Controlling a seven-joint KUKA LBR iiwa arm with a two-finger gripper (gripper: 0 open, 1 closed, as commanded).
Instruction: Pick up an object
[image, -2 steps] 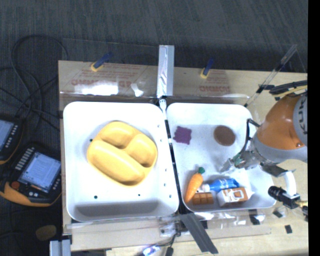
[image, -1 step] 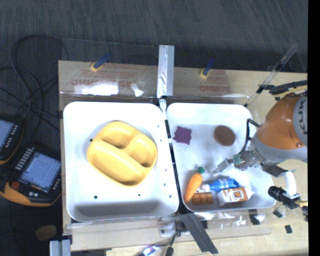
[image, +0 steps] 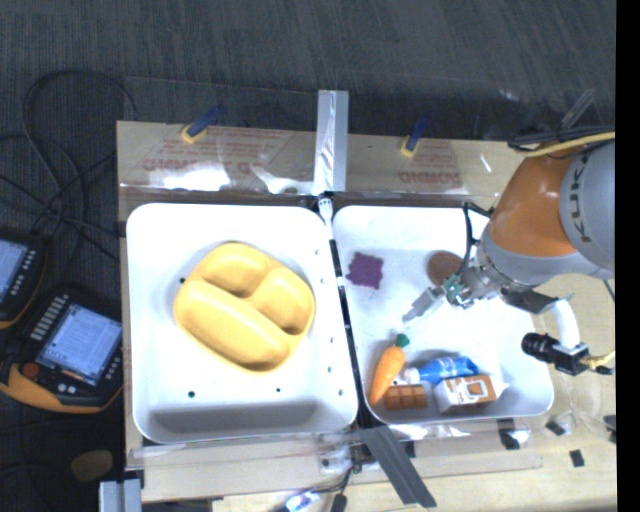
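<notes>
In the right bin (image: 520, 335) my gripper (image: 418, 308) hangs over bare white floor near the middle, pointing down and to the left. A purple square piece (image: 366, 269) lies up and left of it. A brown round piece (image: 443, 266) sits just above it, beside the wrist. Along the bin's front lie an orange carrot (image: 386, 373), a brown bar (image: 405, 397), a blue-and-white carton (image: 446, 367) and an orange-and-white carton (image: 468, 392). The carrot's green top is a short way below the gripper. Nothing shows in the gripper's hold.
The left bin (image: 150, 380) holds a large yellow lumpy object (image: 244, 305). A raised divider (image: 338, 300) separates the two bins. The arm's orange band (image: 535, 210) looms over the right bin's far right corner. Cables and handheld pendants (image: 70, 345) lie left of the bench.
</notes>
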